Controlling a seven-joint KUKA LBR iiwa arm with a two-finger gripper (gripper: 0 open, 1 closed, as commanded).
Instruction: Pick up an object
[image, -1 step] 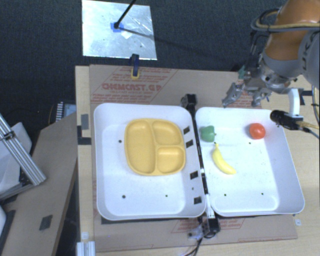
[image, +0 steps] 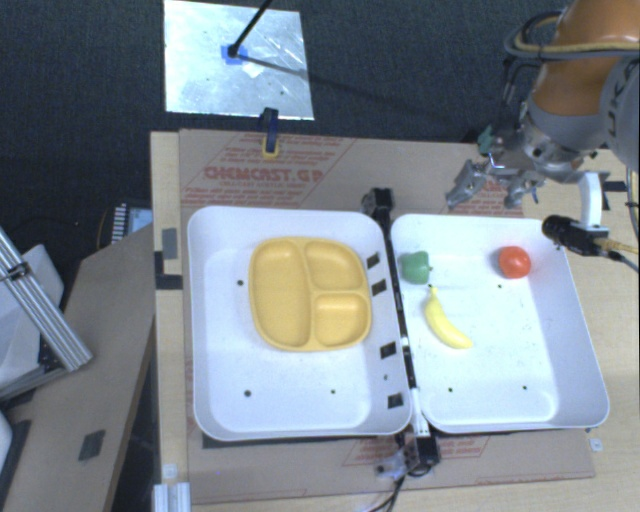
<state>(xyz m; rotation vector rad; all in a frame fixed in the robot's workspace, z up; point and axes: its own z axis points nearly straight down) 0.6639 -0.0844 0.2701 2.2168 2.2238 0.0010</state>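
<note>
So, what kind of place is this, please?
Probably a robotics lab test bench, not a kitchen. A grey and orange robot arm reaches over two white bins on cardboard; the food is toy-like: a banana, a tomato, a yellow divided plate.

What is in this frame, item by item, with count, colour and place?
bins: two, white, side by side on the bench
divided plate: one, yellow, in the left bin
banana: one, yellow, right bin, near its middle
green item: one, green, right bin, far left corner
red ball: one, red-orange, right bin, far side
cardboard sheet: one, brown, under the bins
foil sheet: one, silver, beyond the bench
gripper: one, grey metal, above the far edge of the right bin, holding nothing
</note>
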